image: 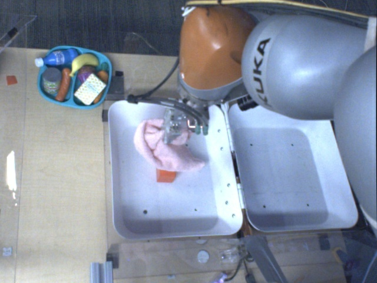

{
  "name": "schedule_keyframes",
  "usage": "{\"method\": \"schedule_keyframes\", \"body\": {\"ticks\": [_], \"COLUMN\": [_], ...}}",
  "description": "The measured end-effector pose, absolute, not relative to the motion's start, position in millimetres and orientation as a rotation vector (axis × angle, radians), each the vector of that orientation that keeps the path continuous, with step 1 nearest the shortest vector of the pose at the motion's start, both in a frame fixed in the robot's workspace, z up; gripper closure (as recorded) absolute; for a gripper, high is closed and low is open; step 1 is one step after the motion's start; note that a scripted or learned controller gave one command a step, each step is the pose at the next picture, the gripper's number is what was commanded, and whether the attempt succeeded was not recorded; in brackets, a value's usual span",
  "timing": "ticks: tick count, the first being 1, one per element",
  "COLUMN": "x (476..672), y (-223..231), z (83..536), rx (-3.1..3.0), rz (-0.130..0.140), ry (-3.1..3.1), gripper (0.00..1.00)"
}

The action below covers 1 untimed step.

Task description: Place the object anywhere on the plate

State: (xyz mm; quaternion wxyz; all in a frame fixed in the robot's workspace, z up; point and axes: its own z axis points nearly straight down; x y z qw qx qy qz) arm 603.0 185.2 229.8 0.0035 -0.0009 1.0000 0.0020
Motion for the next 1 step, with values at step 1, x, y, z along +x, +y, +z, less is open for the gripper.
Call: {"method": "schedule_keyframes", "body": {"ticks": [1], "x": [603.2], "y": [184.9], "z": [230.2], "rx": [-0.002], "rz": [0.007], "ry": [3.134], "gripper": [0.0]}}
